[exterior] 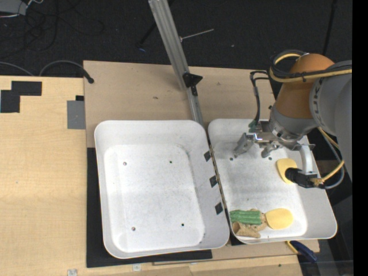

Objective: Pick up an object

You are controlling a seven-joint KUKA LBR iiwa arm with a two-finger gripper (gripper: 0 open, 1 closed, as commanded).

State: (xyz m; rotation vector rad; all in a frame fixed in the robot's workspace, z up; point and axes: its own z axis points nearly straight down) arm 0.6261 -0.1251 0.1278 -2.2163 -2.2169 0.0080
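Gripper (257,144) seen poised over far part of right bin (261,180), fingers spread, nothing between them. Green object (245,216), yellow object (279,218) left at near edge. Pick judged not yet made.

The table (132,91) is a tan board, and a paler wood-grain surface (40,171) with black and grey patches adjoins it on the left. Behind the table lies a dark floor (241,16) strewn with cables (17,4). A slanted aluminium rail (172,50) rises from the table's middle toward that floor.
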